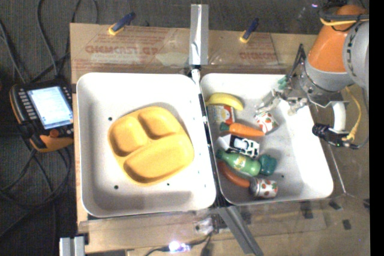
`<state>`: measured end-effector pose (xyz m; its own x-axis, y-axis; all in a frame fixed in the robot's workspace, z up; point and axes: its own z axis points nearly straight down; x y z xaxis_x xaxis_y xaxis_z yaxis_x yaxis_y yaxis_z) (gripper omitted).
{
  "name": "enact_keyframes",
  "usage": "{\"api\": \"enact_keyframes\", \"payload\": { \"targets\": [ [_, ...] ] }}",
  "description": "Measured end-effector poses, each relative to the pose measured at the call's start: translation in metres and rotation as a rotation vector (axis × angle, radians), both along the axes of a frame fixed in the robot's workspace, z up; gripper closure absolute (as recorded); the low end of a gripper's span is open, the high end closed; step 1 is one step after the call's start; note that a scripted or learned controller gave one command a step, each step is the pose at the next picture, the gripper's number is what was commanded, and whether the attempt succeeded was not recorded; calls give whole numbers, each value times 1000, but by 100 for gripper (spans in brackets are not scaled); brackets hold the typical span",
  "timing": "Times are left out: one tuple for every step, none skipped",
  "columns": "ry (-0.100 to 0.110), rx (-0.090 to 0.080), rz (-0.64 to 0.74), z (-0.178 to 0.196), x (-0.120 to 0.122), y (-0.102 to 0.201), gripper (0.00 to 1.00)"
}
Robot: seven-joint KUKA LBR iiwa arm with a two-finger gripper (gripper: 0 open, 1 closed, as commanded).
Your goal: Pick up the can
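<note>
**Listener:** What sits closest to the camera?

**Operator:** I see two shallow white bins side by side on the bench. Near the front wall of the right bin lies the can, on its side, silver with red on it. Just behind it, touching or nearly so, is an orange sausage-shaped toy, then a green bottle lying flat with a teal piece by its end.

**Listener:** And the left bin?

**Operator:** The left bin holds one thing, a yellow divided tray with three compartments, tilted a little.

**Listener:** Going farther back on the right?

**Operator:** A small black and white box, then a carrot, a yellow and red packet, and a banana near the back left corner. A small red and white item lies just in front of the tool.

**Listener:** Where is the tool?

**Operator:** The gripper hangs over the back of the right bin, on the arm that comes in from the right. I cannot tell whether its fingers are apart or together; nothing visible sits between them. The can is well apart from it, at the opposite, front end of the same bin, with the carrot, box and bottle lying between.

**Listener:** Anything outside the bins?

**Operator:** A handheld pendant with a lit screen rests left of the bench. Behind the bins there is cardboard held by two blue and yellow clamps.
</note>
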<state>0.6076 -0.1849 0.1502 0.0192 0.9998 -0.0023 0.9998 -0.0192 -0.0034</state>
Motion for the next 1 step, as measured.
{"api": "enact_keyframes", "payload": {
  "targets": [
    [-2, 1, 9, -57, 9, -11, 0]
  ]
}}
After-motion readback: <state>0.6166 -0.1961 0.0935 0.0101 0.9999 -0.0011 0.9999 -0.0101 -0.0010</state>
